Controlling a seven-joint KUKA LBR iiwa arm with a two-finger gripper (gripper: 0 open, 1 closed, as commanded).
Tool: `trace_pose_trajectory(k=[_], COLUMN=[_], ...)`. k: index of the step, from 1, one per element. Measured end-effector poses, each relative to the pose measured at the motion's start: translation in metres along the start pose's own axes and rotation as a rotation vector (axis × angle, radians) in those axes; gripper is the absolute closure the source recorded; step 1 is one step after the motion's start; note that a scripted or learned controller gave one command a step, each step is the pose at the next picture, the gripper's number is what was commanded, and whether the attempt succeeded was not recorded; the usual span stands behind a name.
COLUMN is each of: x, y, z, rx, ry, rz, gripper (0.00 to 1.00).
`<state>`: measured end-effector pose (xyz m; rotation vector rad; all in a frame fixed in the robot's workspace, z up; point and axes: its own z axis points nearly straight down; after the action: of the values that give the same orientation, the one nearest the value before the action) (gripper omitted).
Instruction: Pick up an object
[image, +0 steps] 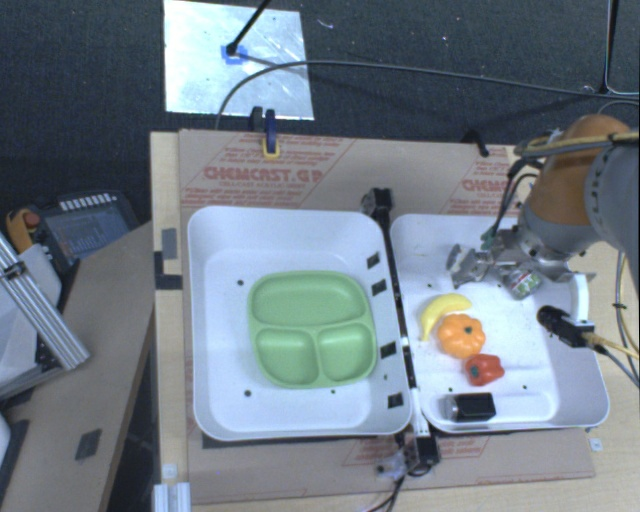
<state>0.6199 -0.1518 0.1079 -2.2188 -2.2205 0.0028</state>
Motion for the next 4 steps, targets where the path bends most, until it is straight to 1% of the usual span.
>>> trace_pose_trajectory(k=[1,2,3,4], x=[0.000,0.000,-0.001,-0.001], y=[0.002,0.005,-0.001,0.000], z=[-0.015,-0.080,-0.141,-0.179], rx=[-0.007,-0.011,-0.011,-0.009], ry=[-0.001,-0.002,-0.003,-0.002], rz=[0.000,-0.003,-0.003,-0.004], gripper=[1.00,1.00,1.00,1.00])
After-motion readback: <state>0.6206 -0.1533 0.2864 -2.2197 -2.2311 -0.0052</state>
